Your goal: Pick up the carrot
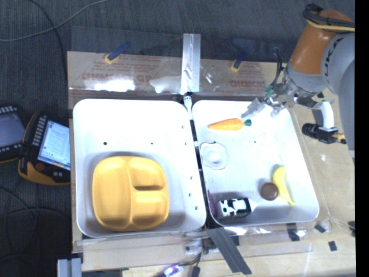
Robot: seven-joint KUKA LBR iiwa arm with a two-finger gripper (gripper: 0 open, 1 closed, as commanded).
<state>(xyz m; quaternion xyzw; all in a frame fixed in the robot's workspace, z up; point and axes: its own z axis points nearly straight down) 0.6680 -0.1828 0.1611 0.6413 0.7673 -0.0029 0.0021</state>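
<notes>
Arm (331, 51) cut off at right edge; gripper (266, 103) fingers too small/blurred to read.

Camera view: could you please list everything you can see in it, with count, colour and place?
bins: two, white, side by side on the bench
tray: one, yellow, with compartments, front of the left bin
carrot: one, orange with a green tip, rear of the right bin
clear cup: one, transparent, left side of the right bin, in front of the carrot
banana: one, yellow, front right of the right bin
brown ball: one, brown, just left of the banana
black and white toy: one, front left corner of the right bin
pendant: one, black and orange, floor left of the bench
arm: one, grey and orange, reaching in from the right
gripper: one, grey, above the right bin's rear, right of the carrot
</notes>
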